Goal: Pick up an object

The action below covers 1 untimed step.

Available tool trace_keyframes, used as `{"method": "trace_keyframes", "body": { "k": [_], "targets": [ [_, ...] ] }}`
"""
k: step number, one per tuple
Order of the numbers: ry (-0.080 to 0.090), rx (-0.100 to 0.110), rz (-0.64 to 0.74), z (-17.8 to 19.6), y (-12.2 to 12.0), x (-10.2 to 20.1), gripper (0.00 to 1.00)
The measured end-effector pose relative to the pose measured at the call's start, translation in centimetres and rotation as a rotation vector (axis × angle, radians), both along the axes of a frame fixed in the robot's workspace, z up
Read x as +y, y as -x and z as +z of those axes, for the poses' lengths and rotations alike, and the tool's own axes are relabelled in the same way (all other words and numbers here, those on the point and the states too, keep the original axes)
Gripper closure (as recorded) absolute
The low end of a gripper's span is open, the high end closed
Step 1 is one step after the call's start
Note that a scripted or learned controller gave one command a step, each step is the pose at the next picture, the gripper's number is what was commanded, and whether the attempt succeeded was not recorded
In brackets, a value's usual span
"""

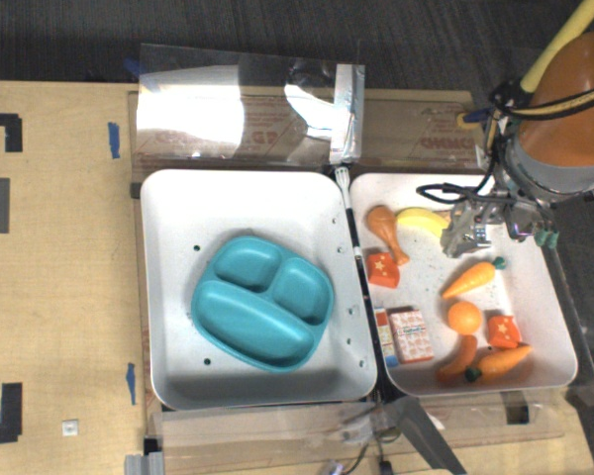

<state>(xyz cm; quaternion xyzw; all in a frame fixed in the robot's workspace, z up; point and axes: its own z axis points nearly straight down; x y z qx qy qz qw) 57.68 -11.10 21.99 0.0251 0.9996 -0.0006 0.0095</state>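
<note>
The right bin point(559, 305) holds several toy foods: a brown drumstick point(384, 229), a yellow banana point(423, 223), a red carton point(382, 268), a carrot point(469, 278), an orange point(464, 318), a pink box point(410, 334), a sausage point(458, 357), a small red block point(502, 331) and a second carrot point(503, 361). My gripper point(465, 234) hangs over the upper part of this bin, just right of the banana and above the carrot. Nothing shows between its fingers.
The left bin point(168, 216) holds a teal divided plate point(262, 300). A shiny clear plastic sheet point(247, 117) lies behind the bins. Cables point(445, 191) trail from the wrist over the right bin's top edge. Tan bench point(49, 285) stretches to the left.
</note>
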Motion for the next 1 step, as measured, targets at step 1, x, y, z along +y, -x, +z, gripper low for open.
{"method": "trace_keyframes", "body": {
  "k": [1],
  "targets": [
    [-0.002,0.011,-0.002,-0.56,0.27,-0.06,0.0]
  ]
}}
